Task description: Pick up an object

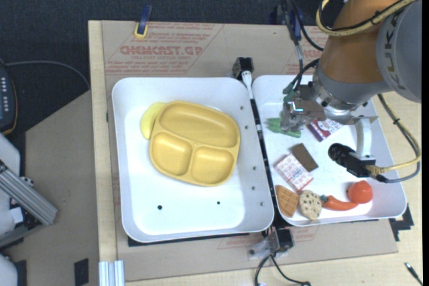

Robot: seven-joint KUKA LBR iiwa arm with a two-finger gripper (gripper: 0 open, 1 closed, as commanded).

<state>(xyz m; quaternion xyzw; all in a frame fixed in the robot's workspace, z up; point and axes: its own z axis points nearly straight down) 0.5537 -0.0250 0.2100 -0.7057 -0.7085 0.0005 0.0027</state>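
The hand (297, 116) is over the white bin (328, 179) of small things. I cannot tell if it is wide or narrow. A green thing (275, 124) lies just beside it. I think the hand should center over it, go straight down, close slowly, then lift.

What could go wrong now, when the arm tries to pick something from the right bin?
1. The gripper is beside the green piece, near the left wall of the right bin; a finger might strike that wall.
2. The brown slab and the pink packet lie close together, so a grasp on one could push the other.
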